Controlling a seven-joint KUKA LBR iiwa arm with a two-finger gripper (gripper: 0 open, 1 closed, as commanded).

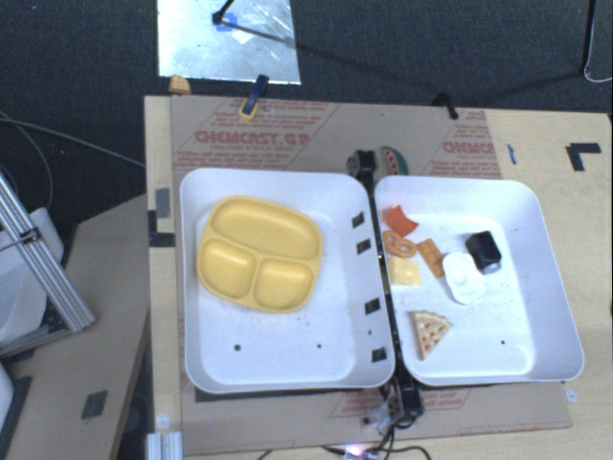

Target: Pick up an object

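The right bin (536, 257) holds several small items. A red piece (401, 220) lies near its upper left, with an orange ring-shaped piece (400, 247) and a small orange-brown piece (430, 256) just below. A pale yellow cheese square (405, 272) sits by the bin's left wall. A black block (484, 249) touches a white rounded object (464, 278). A pizza slice toy (430, 332) lies toward the front. The left bin (239, 353) holds a yellow three-compartment plate (259, 253).
Both bins rest on a brown cardboard sheet (287, 132). A blue-and-yellow clip (254, 98) lies at the sheet's far edge, below a shiny metal plate (228, 25) on the floor. An aluminium frame (38, 257) stands at the left.
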